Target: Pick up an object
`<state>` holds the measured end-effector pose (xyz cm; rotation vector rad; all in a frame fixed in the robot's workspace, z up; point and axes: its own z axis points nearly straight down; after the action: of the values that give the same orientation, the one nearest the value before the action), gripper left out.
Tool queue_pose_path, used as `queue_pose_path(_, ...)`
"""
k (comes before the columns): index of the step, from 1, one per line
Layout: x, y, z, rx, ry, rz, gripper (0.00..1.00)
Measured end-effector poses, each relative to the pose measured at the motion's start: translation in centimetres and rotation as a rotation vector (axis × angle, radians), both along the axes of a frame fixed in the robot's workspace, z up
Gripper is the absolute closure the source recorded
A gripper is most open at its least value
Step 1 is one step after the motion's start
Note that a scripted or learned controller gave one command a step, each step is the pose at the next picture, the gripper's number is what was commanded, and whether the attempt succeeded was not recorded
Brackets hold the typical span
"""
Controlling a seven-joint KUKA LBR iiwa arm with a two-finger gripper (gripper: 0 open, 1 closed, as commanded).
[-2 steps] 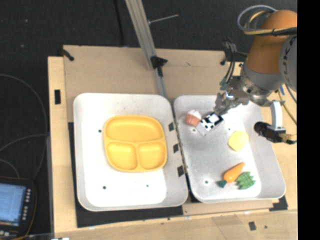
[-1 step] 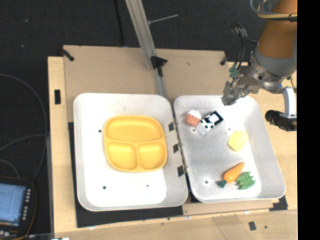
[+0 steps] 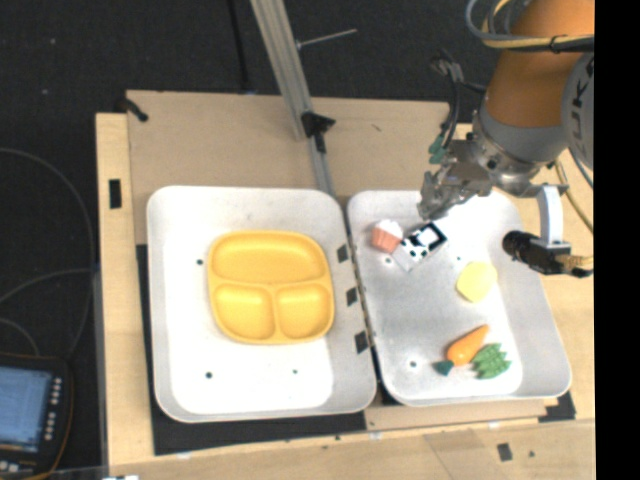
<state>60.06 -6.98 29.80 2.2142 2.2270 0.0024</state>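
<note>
In the right bin lie a pink and white object, a white block with black markings, a pale yellow piece, and an orange carrot with green leaves. My gripper hangs over the bin's far left part, just above and right of the white block and the pink object. Nothing shows between it and those objects.
The left bin holds a yellow divided tray. A slanted metal pole rises behind the bins. A black fitting on the arm juts over the right bin's right side. A screen sits at the lower left.
</note>
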Motion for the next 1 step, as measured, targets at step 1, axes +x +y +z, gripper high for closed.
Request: queue_pose_path(1,-1.65,4.28,-1.85,0.000,0.002,0.000,1.00)
